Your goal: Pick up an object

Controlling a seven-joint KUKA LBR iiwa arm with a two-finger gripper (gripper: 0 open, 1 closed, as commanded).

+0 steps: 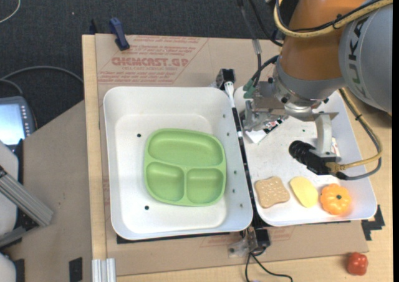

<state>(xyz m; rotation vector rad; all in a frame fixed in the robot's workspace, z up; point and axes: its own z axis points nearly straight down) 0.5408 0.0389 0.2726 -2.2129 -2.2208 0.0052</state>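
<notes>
Along the near side of the right bin [293, 215] lie a tan cracker-like slice [272, 191], a yellow oval piece [304, 191] and a small orange pumpkin [335, 199]. My gripper [255, 121] hangs low over the far left part of that bin, close to the wall between the two bins and well away from those three things. The wrist hides its tips. A green divided plate [185, 166] rests in the middle of the left bin [121, 112].
A small red object [356, 263] lies on the bench outside the bins at the near right. A blue clamp [118, 33] sits on the far edge of the cardboard bench top. The arm's bulk covers the far right of the right bin.
</notes>
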